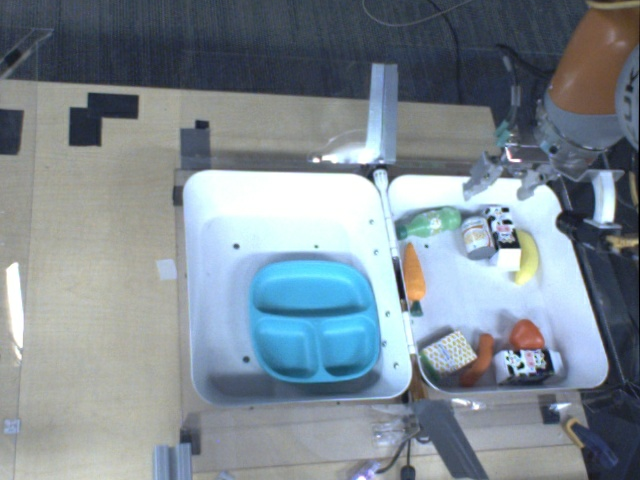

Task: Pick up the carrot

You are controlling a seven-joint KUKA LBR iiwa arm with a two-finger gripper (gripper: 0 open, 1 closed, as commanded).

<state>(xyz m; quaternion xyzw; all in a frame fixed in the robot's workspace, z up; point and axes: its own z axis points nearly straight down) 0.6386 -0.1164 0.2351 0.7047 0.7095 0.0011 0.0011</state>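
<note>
End effector, fingers spread and holding nothing, is hovering; approach step pending: carrot lying down-left of it, needing descent.

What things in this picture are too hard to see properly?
- The pincer hangs over the right bin's far edge; its fingers look spread, with nothing between them.
- The arm runs off the camera view's top right corner.
- The carrot lies against the wall between the bins, which hides its left side.
- The small black-and-white box and the can have labels too small to read.
- The red thing behind that box is partly hidden.
</note>
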